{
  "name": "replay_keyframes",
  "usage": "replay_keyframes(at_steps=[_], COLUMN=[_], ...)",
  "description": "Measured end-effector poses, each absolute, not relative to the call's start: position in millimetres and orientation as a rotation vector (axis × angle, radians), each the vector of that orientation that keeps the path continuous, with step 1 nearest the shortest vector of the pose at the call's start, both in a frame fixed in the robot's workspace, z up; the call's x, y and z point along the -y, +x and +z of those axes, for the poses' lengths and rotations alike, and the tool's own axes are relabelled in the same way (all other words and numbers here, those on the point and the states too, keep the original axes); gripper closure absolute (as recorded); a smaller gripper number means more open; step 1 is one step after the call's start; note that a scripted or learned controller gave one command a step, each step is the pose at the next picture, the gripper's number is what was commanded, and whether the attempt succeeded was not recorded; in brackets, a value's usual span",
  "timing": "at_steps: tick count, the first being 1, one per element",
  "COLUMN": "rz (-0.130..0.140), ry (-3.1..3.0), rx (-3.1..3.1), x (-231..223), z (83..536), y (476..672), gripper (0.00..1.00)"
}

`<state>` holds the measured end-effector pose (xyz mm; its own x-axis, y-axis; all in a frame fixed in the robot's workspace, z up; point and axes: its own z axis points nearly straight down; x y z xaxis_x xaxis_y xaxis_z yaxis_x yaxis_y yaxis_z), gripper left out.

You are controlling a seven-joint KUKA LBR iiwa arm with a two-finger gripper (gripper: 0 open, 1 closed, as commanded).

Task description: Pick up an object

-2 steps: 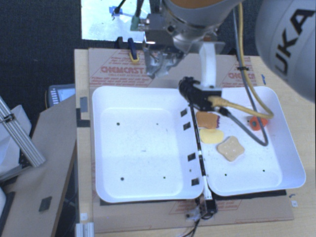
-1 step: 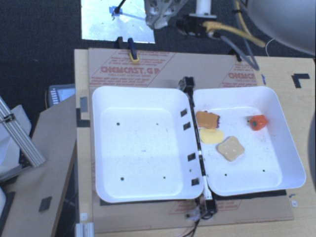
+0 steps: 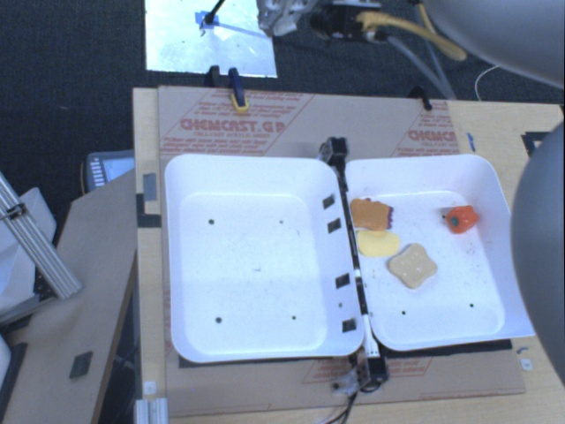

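While four items cluster in the right bin [image 3: 494, 193] — toast [image 3: 412, 266], tomato [image 3: 460, 219] — gripper [image 3: 284, 7] hangs far back, clear of them, claw state indiscernible.

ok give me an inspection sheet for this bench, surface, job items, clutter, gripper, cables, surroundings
surface: wooden bench bearing a left bin and a right bin side by side.
job's things: in the right bin, an orange-brown piece, a pale yellow disc, a tan toast-like piece and a red-orange piece.
clutter: nothing seen.
grippers: gripper high above the back edge, beyond the bins.
cables: yellow hose near the wrist; wires at the front between the bins.
surroundings: dark floor, shiny plate, aluminium rail.
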<state>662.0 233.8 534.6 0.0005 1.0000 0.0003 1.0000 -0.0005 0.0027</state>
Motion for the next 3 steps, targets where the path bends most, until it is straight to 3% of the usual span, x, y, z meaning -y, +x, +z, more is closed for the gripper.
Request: replay_keyframes(at_steps=[3], rz=[0.003], ry=[2.217], rx=[-2.225], x=[-234.5], z=[535.3], y=[668.1], gripper=[1.0])
